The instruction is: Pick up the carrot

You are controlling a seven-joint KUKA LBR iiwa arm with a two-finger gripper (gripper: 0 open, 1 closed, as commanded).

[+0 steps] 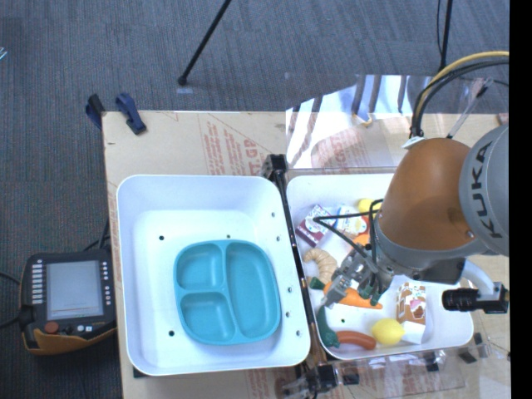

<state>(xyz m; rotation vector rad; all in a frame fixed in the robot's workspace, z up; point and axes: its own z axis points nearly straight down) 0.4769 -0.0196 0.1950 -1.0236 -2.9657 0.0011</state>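
Hand [356,283]: low in the right bin [453,332], over the carrot [359,298]; grip cannot be told from here.
Left bin [133,223]: 1 blue tray [226,291].

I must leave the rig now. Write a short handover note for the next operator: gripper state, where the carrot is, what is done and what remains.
Gripper: low in the right bin, right at the carrot. I cannot tell whether it is open or shut, so do not assume a grasp.
Carrot: lying in the right bin, among other toy food: a croissant to its left in the view, a red sausage and a lemon nearer the front edge.
Left bin: holds a blue divided tray.
Done: the arm is over the carrot.
Left: confirm the grasp and lift the carrot.
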